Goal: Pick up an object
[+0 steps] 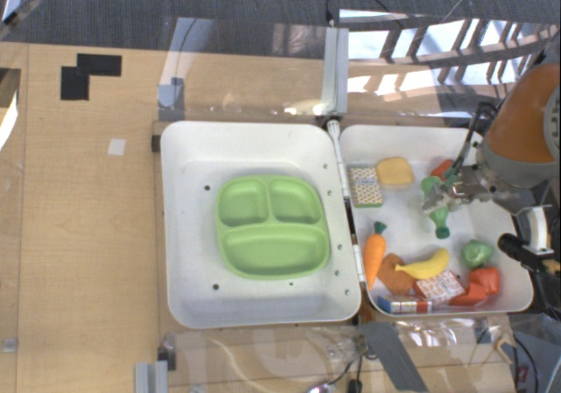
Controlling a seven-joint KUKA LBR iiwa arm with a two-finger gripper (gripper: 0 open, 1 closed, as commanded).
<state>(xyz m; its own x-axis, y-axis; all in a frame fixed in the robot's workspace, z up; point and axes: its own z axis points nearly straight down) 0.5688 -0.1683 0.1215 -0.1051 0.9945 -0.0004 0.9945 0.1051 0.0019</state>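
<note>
The left bin (188, 207) carries a green tray (273, 226); the right bin (412, 137) carries the loose items, and I work in the right one. My arm (526, 132) enters from 3 o'clock and places my gripper (441, 196) over the bin's centre-right. Whether it is parted or closed on anything cannot be determined from this view. The nearest candidate is the green item (439, 223), just beside the gripper at 6 o'clock, with its long axis running roughly 12 to 6. Judgement: the coming move turns on this offset. A carrot (374, 253) lies at 8 o'clock and a banana (423, 266) at 7 o'clock, both farther off.
</note>
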